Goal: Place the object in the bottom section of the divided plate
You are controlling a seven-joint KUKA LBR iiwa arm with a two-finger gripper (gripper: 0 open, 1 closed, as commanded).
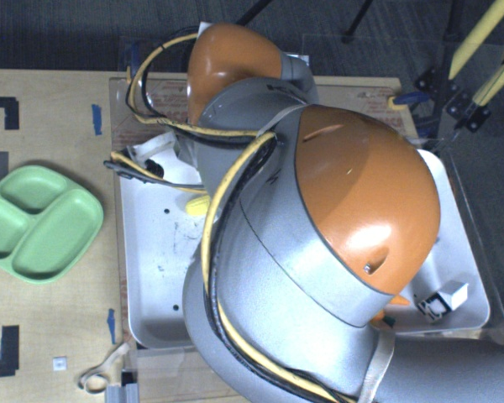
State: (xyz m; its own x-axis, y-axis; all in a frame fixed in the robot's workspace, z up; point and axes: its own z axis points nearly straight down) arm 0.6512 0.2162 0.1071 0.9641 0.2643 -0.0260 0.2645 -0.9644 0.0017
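Note:
A green divided plate (40, 222) rests on the wooden bench at the left, with two small sections at the top and one large section at the bottom right. The grey and orange arm (319, 225) covers most of both bins, reaching toward the back of the left bin (155, 296). A yellow object (198, 205) peeks out from under the arm in that bin. The gripper itself is hidden beneath the wrist near the bin's far left corner, where white and black parts (151, 162) stick out.
The right bin (462, 309) shows at its lower right corner with a small white and black item (441, 300) and an orange bit (385, 319). Black and blue tape marks dot the bench. A rubber band (101, 374) lies near the front edge.

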